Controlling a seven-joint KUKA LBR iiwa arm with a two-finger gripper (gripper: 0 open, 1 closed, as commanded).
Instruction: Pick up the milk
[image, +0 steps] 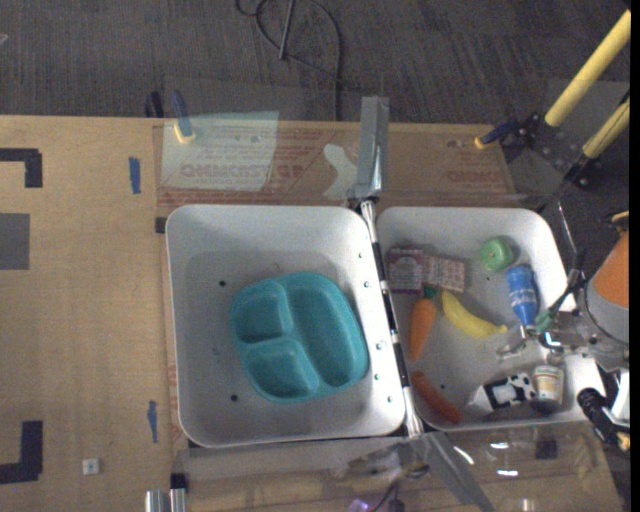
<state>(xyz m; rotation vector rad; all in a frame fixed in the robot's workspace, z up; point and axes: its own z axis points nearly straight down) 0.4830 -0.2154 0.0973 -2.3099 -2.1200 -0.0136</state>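
Observation:
The milk (510, 391) is a small carton with black and white cow patches, lying on its side near the front wall of the right bin (548, 232). My gripper (545, 338) reaches in from the right and hangs over the bin's right side. It sits just behind the milk and slightly to its right, apart from it. Nothing shows between the gripper and the carton. The arm's orange band (613, 284) is at the view's right edge.
A small tan cup (547, 383) stands right beside the milk. A blue bottle (520, 292), green fruit (496, 253), banana (471, 318), carrot (422, 326), red sausage (438, 398) and two small boxes (426, 270) share the bin. The left bin holds a teal divided plate (297, 336).

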